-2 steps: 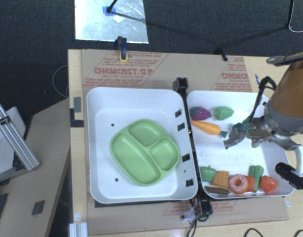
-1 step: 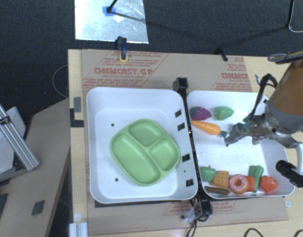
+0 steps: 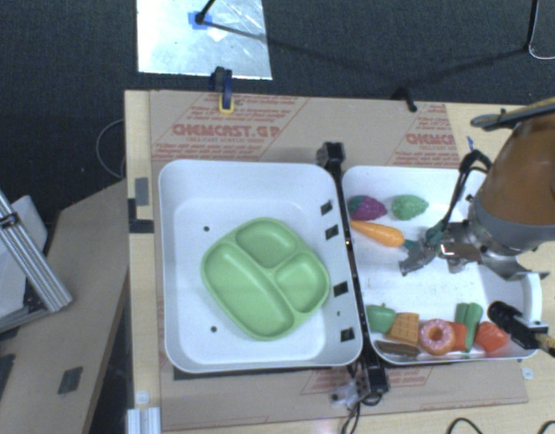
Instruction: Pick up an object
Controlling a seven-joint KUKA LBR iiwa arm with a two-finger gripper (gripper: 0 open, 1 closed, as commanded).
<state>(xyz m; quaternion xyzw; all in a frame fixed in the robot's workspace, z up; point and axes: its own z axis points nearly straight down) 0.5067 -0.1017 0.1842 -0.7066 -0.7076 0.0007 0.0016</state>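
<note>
In the left bin (image 3: 178,233) lay a green divided plate (image 3: 264,278). In the right bin (image 3: 422,283), a toy carrot (image 3: 378,234) rested just left of the gripper (image 3: 420,253), whose fingers stood spread, grasping nothing. A pink donut (image 3: 437,335) sat near the front wall.

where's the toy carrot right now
In the camera view, the carrot lies in the right bin, near its left wall, just below the purple vegetable and left of the pincer.
</note>
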